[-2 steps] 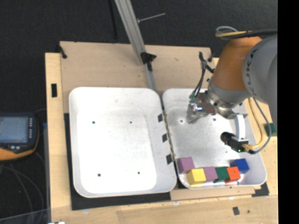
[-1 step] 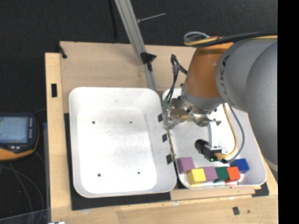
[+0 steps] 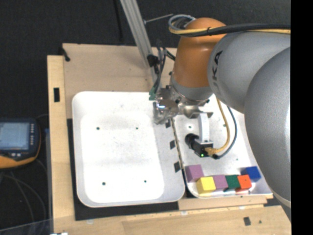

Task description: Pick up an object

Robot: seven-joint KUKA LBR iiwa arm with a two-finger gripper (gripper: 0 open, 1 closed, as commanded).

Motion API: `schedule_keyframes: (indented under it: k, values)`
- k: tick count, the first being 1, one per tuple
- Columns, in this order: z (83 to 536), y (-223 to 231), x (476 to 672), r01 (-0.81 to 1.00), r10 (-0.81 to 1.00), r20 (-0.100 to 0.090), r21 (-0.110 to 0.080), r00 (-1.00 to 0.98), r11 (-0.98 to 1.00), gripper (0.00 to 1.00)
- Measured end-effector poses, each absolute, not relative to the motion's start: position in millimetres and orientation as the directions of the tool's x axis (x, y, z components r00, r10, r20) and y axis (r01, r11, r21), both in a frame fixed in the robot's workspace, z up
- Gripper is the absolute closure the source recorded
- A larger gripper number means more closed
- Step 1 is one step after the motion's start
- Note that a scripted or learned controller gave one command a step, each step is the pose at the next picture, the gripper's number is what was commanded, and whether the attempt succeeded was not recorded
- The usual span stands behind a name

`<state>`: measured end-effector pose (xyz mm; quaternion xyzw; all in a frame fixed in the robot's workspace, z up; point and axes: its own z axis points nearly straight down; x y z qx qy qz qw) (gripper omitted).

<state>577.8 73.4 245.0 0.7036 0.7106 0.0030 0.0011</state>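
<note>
Camera view: left bin (image 3: 93, 131), then the gripper (image 3: 161, 112) above the bins' shared edge (finger state cannot be told). Blocks lie along the right bin's (image 3: 239, 146) near edge: purple (image 3: 194, 172), yellow (image 3: 206, 184), orange (image 3: 244, 182), blue (image 3: 252, 173).

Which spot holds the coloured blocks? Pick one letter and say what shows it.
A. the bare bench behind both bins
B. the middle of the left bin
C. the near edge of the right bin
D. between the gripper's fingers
C: the purple block, yellow block, orange block and blue block sit clustered along the near edge of the right bin, below the arm's wrist.
</note>
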Motion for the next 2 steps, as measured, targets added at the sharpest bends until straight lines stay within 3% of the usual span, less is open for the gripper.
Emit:
schedule_keyframes:
  k: [1,2]
  values:
    - [224,90,568.7,1.000,1.000,0.000,-0.002,-0.005,0.005,1.00]
    - [195,76,553.9,1.000,1.000,-0.001,-0.003,0.001,-0.001,1.00]
